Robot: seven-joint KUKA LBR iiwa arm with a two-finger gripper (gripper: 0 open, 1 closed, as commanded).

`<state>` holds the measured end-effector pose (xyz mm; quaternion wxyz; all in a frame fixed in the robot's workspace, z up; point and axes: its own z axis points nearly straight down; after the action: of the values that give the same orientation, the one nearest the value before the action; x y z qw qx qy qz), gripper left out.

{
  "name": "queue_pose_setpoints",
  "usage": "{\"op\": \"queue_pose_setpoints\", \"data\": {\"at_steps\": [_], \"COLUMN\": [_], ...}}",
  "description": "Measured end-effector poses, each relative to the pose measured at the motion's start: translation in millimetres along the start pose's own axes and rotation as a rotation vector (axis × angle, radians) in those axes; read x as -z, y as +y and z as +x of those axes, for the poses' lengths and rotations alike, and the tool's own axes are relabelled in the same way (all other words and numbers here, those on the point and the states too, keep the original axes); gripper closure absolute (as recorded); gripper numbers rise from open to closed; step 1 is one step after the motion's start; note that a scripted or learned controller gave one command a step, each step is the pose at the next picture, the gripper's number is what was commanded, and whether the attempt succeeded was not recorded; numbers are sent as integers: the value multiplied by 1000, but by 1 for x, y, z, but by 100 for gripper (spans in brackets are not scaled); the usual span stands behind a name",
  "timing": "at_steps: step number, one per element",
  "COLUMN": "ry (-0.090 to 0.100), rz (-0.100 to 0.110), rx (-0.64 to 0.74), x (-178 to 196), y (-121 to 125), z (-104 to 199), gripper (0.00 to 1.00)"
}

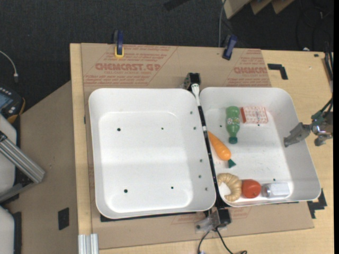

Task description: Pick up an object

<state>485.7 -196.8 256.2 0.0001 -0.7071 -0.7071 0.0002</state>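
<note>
At the frame's right edge, the grey gripper (302, 134) hovers over the right white bin's (302, 165) rim; whether its fingers are parted cannot be told. An orange plastic carrot (219, 146) lies mid-frame.

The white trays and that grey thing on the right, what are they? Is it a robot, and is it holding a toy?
Yes, a robot arm. One camera looks down from above the bench. Its pincer pokes in from the right, over the right tray's edge, with nothing seen in it. That tray holds toy food: a green bottle, a carrot, a croissant, a red tomato-like thing, a small clear bottle and a patterned card. The left tray sits beside it.
</note>
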Motion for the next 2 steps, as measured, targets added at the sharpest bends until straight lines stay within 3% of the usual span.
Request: {"op": "queue_pose_setpoints", "data": {"at_steps": [1, 2], "ry": [3, -2], "rz": [5, -4], "rx": [0, -2], "x": [-179, -161], "y": [-8, -6], "z": [31, 28], "gripper": [0, 100]}}
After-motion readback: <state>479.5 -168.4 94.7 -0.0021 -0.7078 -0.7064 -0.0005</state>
